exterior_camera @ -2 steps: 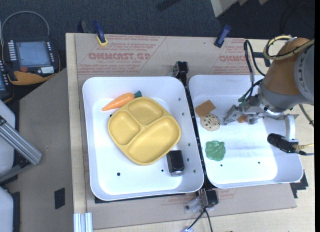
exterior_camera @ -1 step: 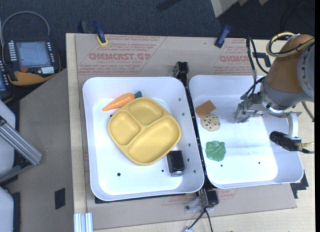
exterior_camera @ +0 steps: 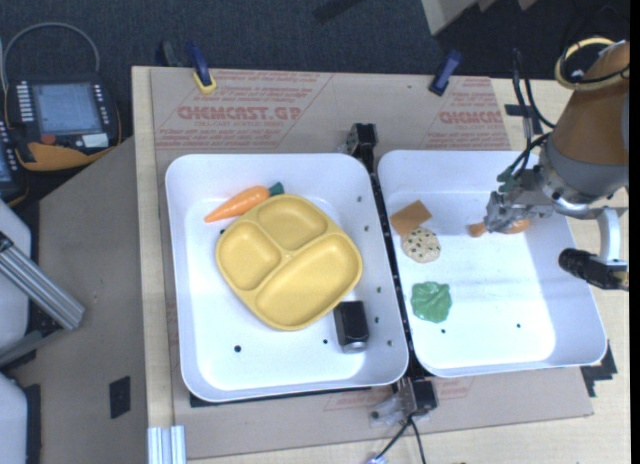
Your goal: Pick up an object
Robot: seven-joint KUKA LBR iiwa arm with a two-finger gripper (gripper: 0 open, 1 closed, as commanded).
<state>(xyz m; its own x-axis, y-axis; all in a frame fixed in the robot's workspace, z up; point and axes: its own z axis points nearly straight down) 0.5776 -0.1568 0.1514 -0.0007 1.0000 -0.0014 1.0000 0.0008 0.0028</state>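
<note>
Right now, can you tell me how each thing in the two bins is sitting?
Carrot: lying flat in the left bin, touching the yellow plate's edge.
Yellow plate: right way up.
Black box: lying beside the plate.
Cracker: flat in the right bin.
Cookie: flat, just below the cracker.
Green leaf: lying alone.
Orange piece: under the gripper; held or not, cannot tell.

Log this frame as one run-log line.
arm: over right bin | claw: on small orange item | cookie, green piece: untouched
</note>
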